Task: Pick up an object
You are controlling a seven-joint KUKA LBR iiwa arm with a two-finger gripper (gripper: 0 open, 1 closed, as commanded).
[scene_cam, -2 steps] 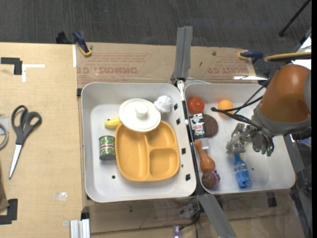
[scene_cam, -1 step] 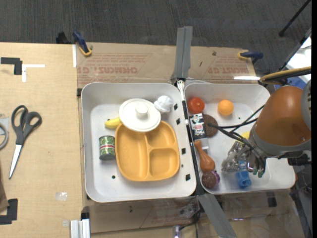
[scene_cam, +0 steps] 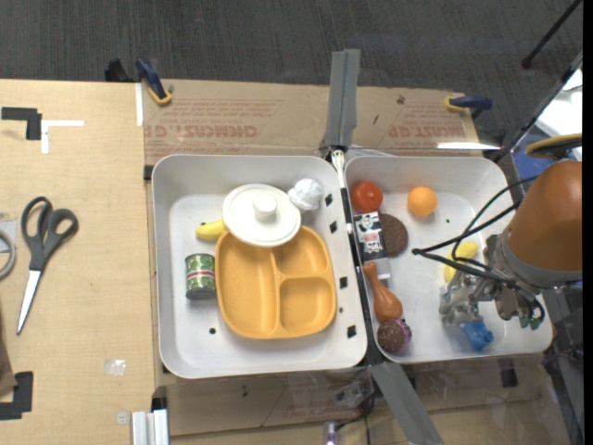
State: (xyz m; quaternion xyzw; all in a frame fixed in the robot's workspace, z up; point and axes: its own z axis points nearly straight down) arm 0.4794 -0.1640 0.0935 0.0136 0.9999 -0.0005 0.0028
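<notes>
- Gripper (scene_cam: 460, 306): low over the right bin (scene_cam: 435, 163), near its front right corner, hanging from the arm (scene_cam: 552, 221) that reaches in from the right. Dark cables cross in front of it; whether the tool is parted or closed cannot be told from this view, and nothing is visibly held.
- Blue object (scene_cam: 478, 336): the likeliest target, lying on the bin floor just beside and in front of the gripper. It looks small, hard and light, probably a plastic toy. Its irregular outline suggests that a grasp across its narrowest span would be the most secure.
- Yellow object (scene_cam: 463, 249): just behind the gripper, partly hidden by cables. Its form is unclear.
- Orange ball (scene_cam: 422, 200): near the back of the right bin, well apart from the gripper. Round and smooth, it would tend to roll or squirt out of a two-finger pinch unless taken across its widest part.
- Red tomato-like piece (scene_cam: 367, 195), brown disc (scene_cam: 393, 235), small printed carton (scene_cam: 369, 233), orange pear-shaped piece (scene_cam: 383, 295) and dark round piece (scene_cam: 393, 335): ranged along the left wall of the right bin. All appear rigid and light.
- Left bin (scene_cam: 171, 276): holds a yellow divided tray (scene_cam: 274, 290), a white lid (scene_cam: 263, 214), a green can (scene_cam: 199, 275) and a banana (scene_cam: 210, 230), all far from the tool.
</notes>
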